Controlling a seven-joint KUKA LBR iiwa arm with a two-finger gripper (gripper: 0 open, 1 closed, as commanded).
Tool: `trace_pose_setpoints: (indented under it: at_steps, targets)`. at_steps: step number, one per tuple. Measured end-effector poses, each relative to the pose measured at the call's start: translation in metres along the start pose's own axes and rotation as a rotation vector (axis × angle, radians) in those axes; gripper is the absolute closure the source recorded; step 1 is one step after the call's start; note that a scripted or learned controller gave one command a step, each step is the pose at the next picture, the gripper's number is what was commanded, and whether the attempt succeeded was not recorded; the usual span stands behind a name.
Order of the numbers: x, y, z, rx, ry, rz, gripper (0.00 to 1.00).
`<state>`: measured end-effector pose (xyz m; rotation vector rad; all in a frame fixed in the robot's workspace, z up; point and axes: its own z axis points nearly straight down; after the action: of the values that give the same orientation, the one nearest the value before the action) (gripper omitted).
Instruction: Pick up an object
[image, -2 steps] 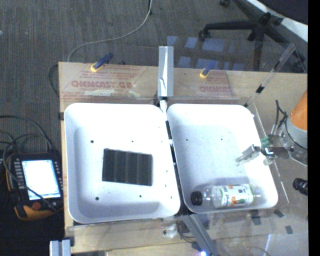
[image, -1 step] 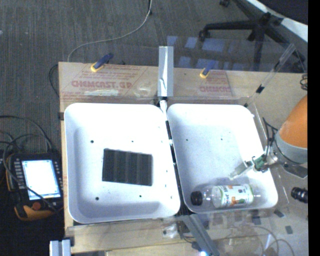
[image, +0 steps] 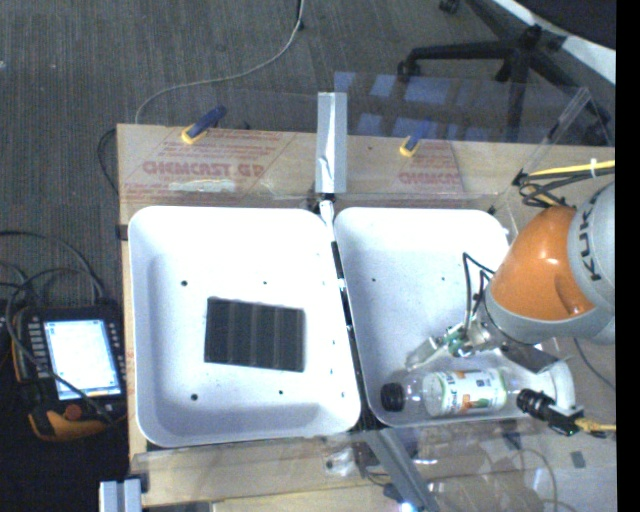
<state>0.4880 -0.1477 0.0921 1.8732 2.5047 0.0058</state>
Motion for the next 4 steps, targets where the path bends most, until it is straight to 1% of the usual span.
trace_pose_setpoints:
  at_steps: [1,2,3,4]
  targets:
    - [-0.041,0.007,-0.008,0.012,0.007,0.205,0.00]
    - [-0.065,-0.001,-0.088,0.015,0.003,0.579,0.00]
    - [-0.062,-0.021,-0.118,0.016,0.002,0.761,0.00]
    - [-0.013,-0.007,-0.038,0.016,0.006,0.725,0.00]
